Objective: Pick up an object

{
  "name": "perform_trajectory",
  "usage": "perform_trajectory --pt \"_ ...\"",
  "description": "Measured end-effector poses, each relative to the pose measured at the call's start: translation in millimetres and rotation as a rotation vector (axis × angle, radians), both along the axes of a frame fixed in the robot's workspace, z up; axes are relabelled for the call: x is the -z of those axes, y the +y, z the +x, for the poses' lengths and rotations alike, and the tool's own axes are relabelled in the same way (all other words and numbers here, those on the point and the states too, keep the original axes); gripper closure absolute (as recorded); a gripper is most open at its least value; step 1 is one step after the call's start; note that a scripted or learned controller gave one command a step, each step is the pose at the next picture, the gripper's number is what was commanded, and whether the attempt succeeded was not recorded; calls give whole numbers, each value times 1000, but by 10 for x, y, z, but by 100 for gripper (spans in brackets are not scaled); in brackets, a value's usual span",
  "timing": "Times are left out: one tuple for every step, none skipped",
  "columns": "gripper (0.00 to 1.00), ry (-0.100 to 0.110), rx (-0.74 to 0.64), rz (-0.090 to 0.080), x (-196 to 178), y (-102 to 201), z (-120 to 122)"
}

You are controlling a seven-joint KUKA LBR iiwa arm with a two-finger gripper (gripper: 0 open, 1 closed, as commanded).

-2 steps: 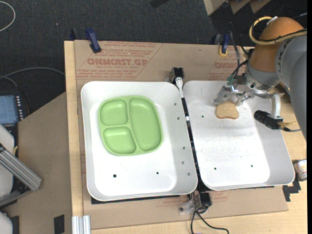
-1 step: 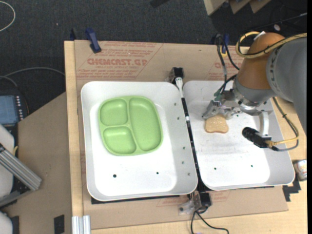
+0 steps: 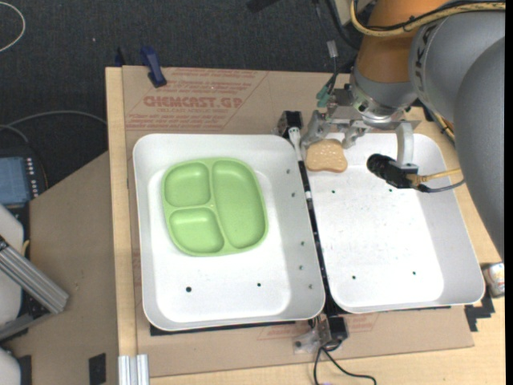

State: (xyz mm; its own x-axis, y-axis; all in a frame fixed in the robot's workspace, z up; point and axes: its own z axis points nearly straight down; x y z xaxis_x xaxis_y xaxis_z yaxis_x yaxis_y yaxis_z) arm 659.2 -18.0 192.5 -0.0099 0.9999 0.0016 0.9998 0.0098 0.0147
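A tan, flat, bread-like object [image 3: 326,159] lies in the far left corner of the right white bin [image 3: 401,247], close to the wall between the two bins. My gripper [image 3: 333,133] hangs directly over the object's far edge, under the orange wrist band [image 3: 397,14]. It is open, and its fingers [image 3: 316,128] stand apart on either side of the object's top. The object rests on the bin floor.
A green divided plate [image 3: 215,207] lies in the left white bin [image 3: 160,287]. A black cable fitting [image 3: 390,171] juts over the right bin just right of the tan object. The grey arm covers the far right corner. A cardboard sheet [image 3: 200,95] lies beneath the bins.
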Motion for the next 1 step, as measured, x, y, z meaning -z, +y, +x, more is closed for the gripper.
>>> perform_trajectory --pt "100 19 6 0 77 368 -241"
